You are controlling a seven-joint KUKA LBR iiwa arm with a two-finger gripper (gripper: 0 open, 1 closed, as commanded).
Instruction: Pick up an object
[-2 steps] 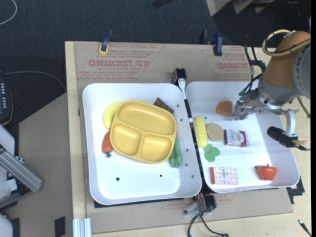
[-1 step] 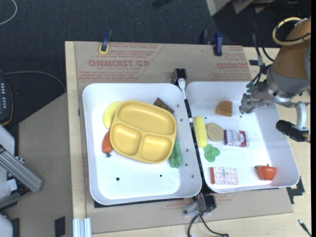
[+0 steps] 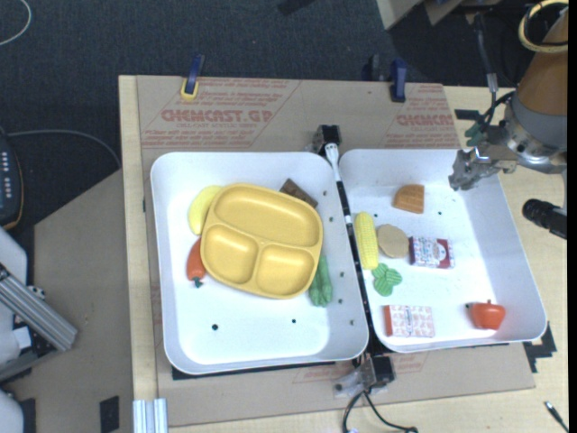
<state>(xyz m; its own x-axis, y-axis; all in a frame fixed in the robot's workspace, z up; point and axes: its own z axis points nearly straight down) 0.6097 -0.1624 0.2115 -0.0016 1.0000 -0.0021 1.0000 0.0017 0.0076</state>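
nothing is carried by the grey two-finger gripper (image 3: 462, 174), poised over the right white bin's (image 3: 505, 233) far corner; the finger state cannot be told. nearest lies the orange-brown bread chunk (image 3: 409, 198), then the tan round cookie (image 3: 391, 240), both loose and apart, so easily picked from above.

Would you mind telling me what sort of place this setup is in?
Probably a robotics lab bench: a robot arm reaches over two white bins of toy food, like the corn, on a clamped board.

Bench (image 3: 270, 106) with two white bins (image 3: 171, 242)
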